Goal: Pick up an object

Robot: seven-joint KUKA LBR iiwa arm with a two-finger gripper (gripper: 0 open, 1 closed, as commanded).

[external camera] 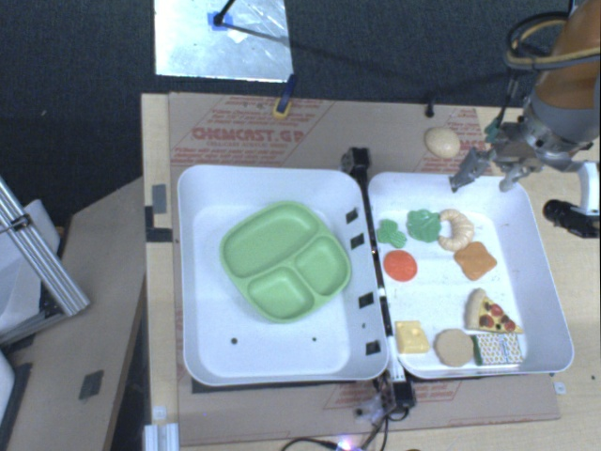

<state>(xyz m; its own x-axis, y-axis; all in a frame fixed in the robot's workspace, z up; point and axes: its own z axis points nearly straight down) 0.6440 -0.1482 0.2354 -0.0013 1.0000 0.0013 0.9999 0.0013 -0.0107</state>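
one pizza slice (pixel 490 314), tip pointing upper-left.

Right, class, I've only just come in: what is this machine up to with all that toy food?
A grey robot arm reaches in from the right, its claw open and holding nothing above the far edge of the right bin. That bin holds toy food: a pizza slice, a red tomato slice, a green leafy piece, a toast piece and others. The left bin holds a green divided plate. A pale egg-like thing lies outside the bins. Nothing has been picked up yet.
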